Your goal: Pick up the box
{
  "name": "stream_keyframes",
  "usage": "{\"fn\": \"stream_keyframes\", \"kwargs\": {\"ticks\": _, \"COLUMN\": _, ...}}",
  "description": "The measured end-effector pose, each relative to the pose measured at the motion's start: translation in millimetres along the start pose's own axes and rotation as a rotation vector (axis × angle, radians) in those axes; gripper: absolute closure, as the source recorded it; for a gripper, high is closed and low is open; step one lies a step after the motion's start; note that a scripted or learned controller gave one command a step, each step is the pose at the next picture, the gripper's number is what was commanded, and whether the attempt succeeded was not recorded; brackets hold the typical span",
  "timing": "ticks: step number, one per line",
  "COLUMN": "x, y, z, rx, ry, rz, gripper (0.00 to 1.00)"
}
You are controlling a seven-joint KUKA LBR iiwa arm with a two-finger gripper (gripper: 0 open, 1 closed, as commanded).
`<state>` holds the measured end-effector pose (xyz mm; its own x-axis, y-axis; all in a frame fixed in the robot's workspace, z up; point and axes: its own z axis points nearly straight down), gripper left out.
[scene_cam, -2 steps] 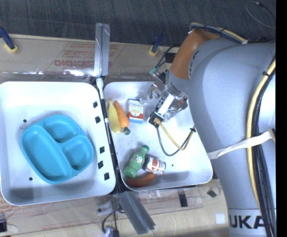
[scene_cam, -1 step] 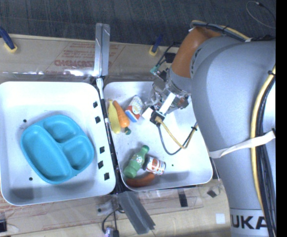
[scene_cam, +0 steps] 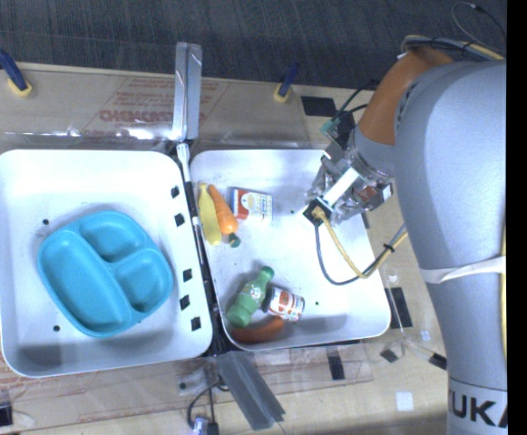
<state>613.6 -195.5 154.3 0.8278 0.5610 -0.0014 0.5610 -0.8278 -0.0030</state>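
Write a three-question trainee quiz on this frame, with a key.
1. True or false: the box lies on the plate.
2. The bottle is: A red, B green, C blue.
3. Fill in: the gripper hovers over the ___ bin.
Key: 1 false; 2 B; 3 right.

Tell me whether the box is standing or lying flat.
Lying flat: the box shows its broad printed face upward on the right bin floor.
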Motion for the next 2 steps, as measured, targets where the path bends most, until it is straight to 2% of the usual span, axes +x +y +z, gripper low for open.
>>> {"fn": "stream_keyframes", "kwargs": {"ticks": 1, "x": 0, "y": 0, "z": 0, "rx": 0.0, "ry": 0.0, "rz": 0.0, "gripper": 0.0}}
{"fn": "stream_keyframes", "kwargs": {"ticks": 2, "x": 20, "y": 30, "z": -92, "rx": 0.0, "ry": 0.001, "rz": 0.193, "gripper": 0.0}}
